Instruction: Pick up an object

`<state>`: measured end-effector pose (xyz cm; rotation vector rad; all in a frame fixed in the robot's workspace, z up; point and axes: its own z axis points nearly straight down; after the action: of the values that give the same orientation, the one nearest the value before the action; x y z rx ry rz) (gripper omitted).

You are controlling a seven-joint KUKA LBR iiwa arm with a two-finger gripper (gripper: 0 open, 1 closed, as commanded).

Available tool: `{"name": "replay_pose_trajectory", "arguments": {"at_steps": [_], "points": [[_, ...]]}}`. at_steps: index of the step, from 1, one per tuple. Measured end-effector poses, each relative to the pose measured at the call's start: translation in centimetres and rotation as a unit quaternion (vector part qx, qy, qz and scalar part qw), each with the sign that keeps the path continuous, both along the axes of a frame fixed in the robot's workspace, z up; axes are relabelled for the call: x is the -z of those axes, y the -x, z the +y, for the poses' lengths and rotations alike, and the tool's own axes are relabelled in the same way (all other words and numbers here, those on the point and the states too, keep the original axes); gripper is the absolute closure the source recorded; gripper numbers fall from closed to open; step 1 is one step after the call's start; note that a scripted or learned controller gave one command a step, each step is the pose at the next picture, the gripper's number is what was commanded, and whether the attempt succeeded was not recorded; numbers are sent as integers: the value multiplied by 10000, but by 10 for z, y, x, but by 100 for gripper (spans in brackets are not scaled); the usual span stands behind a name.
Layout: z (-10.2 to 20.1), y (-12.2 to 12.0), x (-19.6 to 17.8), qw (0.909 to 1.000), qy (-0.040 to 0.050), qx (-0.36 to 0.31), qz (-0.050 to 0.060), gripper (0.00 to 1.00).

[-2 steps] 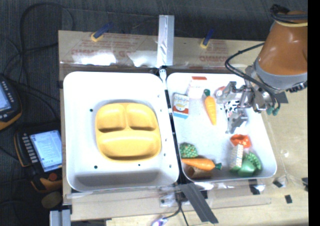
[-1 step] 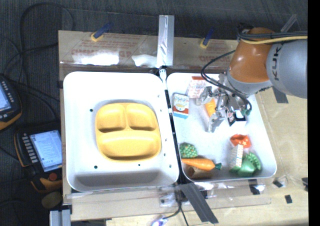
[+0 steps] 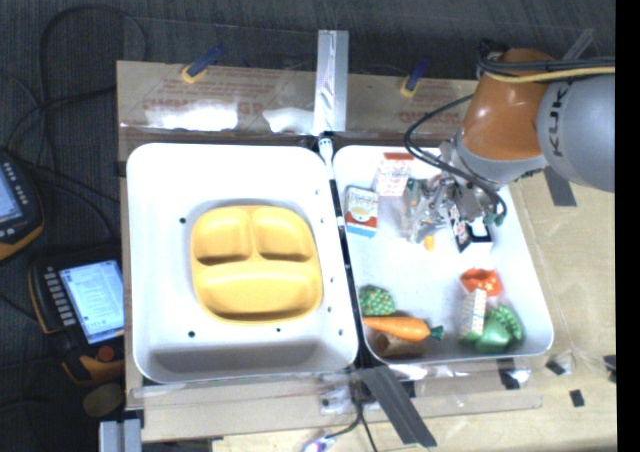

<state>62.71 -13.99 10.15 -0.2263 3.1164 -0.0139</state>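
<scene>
We see the tool (image 3: 438, 212) low in the right bin (image 3: 530, 285) near its back rim, its grip impossible to tell, open floor just below.

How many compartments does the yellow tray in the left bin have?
3: on the yellow tray, two smaller compartments sit side by side along the far edge, left and right, and one wide compartment runs along the near side.

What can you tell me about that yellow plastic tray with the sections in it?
The yellow plastic tray looks like a glossy moulded dinner plate, squarish with rounded corners. It has three compartments: two smaller ones side by side at the far end and one wide one at the near end. It lies flat, face up, roughly in the middle of the left white bin, resting on the bin's floor. Nothing sits in it or touches it otherwise.
</scene>
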Motion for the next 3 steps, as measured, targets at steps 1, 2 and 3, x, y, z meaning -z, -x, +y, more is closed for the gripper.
{"name": "replay_pose_trajectory", "arguments": {"at_steps": [1, 2, 3], "points": [[-16, -11, -115, 9903, -46, 1390, 58, 100], [-16, -12, -125, 9903, -31, 1389, 41, 100], [-16, -13, -135, 9903, -14, 1389, 20, 100]]}}
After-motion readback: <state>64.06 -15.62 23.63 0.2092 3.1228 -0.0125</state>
